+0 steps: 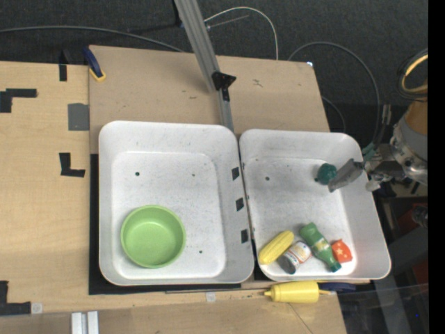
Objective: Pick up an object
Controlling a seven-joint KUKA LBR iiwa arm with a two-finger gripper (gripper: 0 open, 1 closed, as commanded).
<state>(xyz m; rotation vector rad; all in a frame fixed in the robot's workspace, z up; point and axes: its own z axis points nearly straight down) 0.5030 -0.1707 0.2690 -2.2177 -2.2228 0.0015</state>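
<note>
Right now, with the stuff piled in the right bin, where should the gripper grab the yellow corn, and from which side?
Grip the yellow corn across its narrow middle, coming from above. It lies flat and slanted near the right bin's front wall, upper end free, lower end close to the small can. Probably close the gripper across its width, toward the upper end.

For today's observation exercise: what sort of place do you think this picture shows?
Probably a robotics lab test bench. Two shallow white bins, the left bin and right bin, sit side by side, small toy-like items such as a green bowl lie in them, and loose cables trail behind.
</note>
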